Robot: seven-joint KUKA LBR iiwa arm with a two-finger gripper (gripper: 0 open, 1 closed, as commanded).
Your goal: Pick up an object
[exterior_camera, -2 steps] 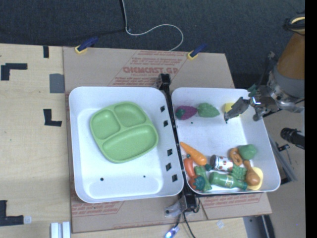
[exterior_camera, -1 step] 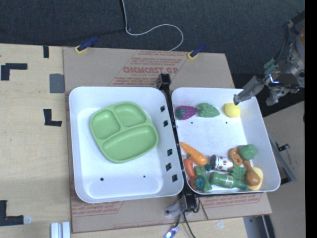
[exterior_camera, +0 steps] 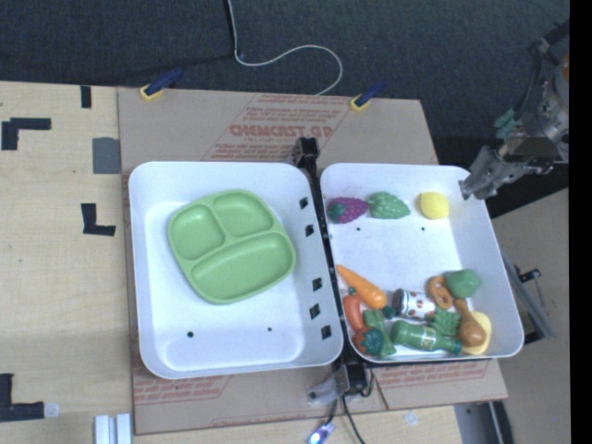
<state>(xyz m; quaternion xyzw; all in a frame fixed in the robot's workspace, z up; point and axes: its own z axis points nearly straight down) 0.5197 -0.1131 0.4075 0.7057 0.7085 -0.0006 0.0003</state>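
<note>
I'm seeing the gripper [exterior_camera: 481, 181] hanging just outside the right bin [exterior_camera: 407, 248], over its upper right corner rim, and whether it is open or closed I cannot tell. The nearest thing to it is the lemon [exterior_camera: 432, 204], lying just inside the rim, down and to its left. Farther left along the same top edge the green leaf [exterior_camera: 388, 205] and the purple grapes [exterior_camera: 347, 209] are lying side by side, the grapes close against the divider between the bins.

Below the gripper the bin's floor is lying bare — a wide white patch running down the middle to the heap in the bottom corner. There the carrot [exterior_camera: 362, 287], a small bottle [exterior_camera: 413, 304], a donut [exterior_camera: 440, 293] and other green and orange pieces are crowding together, touching, pressed toward the lower rim.

Well to the gripper's left, the left bin [exterior_camera: 166, 340] is holding a green plate [exterior_camera: 232, 245] — bare floor lying all round it.
</note>
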